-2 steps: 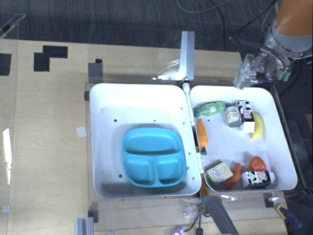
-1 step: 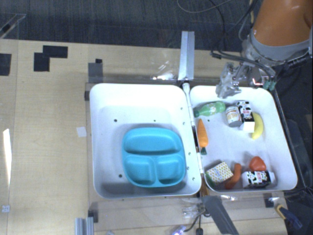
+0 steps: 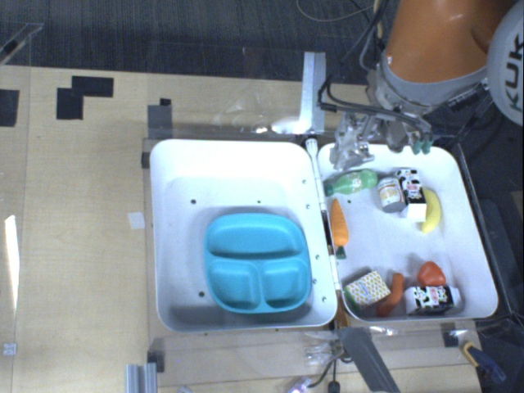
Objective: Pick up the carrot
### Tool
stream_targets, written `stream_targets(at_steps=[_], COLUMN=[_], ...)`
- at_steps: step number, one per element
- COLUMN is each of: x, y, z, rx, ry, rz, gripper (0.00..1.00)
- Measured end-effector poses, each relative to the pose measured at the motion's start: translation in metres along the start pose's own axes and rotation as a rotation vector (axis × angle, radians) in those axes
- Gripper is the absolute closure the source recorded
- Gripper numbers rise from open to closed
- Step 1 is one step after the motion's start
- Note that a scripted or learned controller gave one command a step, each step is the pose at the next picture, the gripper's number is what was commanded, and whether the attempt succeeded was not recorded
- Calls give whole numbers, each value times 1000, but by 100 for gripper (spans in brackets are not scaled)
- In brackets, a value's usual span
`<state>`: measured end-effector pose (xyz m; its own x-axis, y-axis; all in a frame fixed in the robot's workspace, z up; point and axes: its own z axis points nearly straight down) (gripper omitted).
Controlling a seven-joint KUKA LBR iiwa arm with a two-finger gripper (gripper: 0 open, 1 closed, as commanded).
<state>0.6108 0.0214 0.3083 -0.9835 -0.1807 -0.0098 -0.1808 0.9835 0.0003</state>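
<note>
Looking down on two shallow white bins set side by side on a pale bench. Finding the carrot (image 3: 337, 223) in the right bin (image 3: 468, 244), flat on the floor and lengthwise along that bin's left wall, just beside the divide between the two bins. Lying apart from the other things there.

Spotting the gripper (image 3: 354, 144) over the far left corner of the same bin, hung from the grey and orange arm (image 3: 434, 31) reaching in from the right. Cannot tell the claw's spread, wide or narrow, from this slant. Placing it beyond the carrot's far end, not over the carrot itself.

Noting a green bottle (image 3: 350, 182) on its side between the gripper and the carrot, near the carrot's far tip. Moving right from there: a small can (image 3: 390, 195), a black-and-white carton (image 3: 408, 180) close behind it, a white block (image 3: 416, 212), and a banana (image 3: 431, 210) just beside that block.

Turning to the near end of the right bin: a patterned box (image 3: 367, 287), a red-brown sausage-shaped thing (image 3: 396, 290) right next to it, a red round thing (image 3: 431, 273), and a second black-and-white carton (image 3: 430, 300) just in front of that.

Seeing in the left bin (image 3: 168, 211) a blue divided plate (image 3: 258, 260), well apart from the carrot across the divide.
</note>
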Motion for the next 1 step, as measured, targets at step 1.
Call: stream_targets(at_steps=[1], x=[59], y=[-41], z=[17], rx=[2], ry=[0], rz=[-64], gripper=[100])
